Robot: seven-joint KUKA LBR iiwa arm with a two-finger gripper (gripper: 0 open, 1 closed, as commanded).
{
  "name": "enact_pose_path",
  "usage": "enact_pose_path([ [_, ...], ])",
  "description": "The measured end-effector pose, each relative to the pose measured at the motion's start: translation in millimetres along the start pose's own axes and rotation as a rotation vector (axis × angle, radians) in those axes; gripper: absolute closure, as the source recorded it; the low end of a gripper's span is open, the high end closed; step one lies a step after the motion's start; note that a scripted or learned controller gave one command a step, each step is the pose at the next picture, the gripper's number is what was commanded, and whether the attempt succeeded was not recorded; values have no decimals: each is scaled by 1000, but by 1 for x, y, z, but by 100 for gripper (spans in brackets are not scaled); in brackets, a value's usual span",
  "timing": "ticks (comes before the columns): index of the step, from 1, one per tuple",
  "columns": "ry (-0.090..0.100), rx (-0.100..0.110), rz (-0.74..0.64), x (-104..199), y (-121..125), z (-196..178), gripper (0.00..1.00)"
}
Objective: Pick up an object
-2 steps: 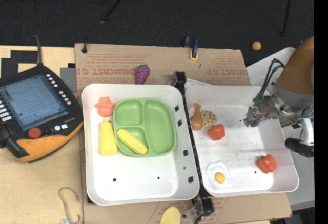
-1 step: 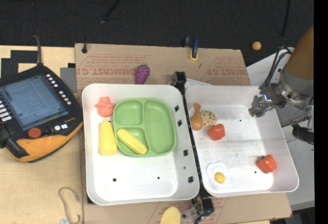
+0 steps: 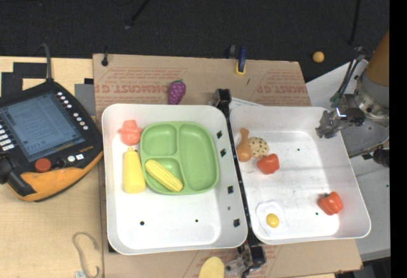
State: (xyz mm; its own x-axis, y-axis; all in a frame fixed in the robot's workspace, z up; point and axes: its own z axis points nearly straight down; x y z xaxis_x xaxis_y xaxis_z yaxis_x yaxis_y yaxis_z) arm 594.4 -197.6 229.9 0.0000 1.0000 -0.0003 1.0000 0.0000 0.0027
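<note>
Gripper: the gripper (image 3: pixel 327 123) hangs over the far right edge of the right bin (image 3: pixel 343 162); it is dark and small here, so I cannot tell how it stands, and nothing is seen in it.
Arm: the arm (image 3: pixel 375 86) comes in from the right, above the far right corner of the right bin.
Right bin: near its far left corner lie a toy chicken drumstick (image 3: pixel 243 146) and a speckled cookie (image 3: pixel 257 145), touching each other; a red pepper (image 3: pixel 268 163) lies just beside them, toward the middle.
Right bin, near edge: a fried egg (image 3: pixel 271 216) lies near the near left corner; a second red pepper (image 3: pixel 330 203) lies near the near right corner.
Left bin: the left bin (image 3: pixel 172 226) carries a green divided plate (image 3: pixel 180 157) in its far half; a corn cob (image 3: pixel 164 175) lies in the plate's near left compartment.
Left bin, left edge: a yellow bottle (image 3: pixel 133 171) lies just beside the plate, and a pink toy (image 3: pixel 129 132) is at the far left corner.
Counter: a teach pendant (image 3: pixel 44 133) rests on the counter (image 3: pixel 38 232) at its left edge; purple grapes (image 3: pixel 176 91) lie on the cardboard (image 3: pixel 267 83) behind the left bin.
</note>
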Motion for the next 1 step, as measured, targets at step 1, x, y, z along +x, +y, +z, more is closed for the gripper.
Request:
enact_pose_path([
  [1,3,6,-2,50,-12,-9,100],
])
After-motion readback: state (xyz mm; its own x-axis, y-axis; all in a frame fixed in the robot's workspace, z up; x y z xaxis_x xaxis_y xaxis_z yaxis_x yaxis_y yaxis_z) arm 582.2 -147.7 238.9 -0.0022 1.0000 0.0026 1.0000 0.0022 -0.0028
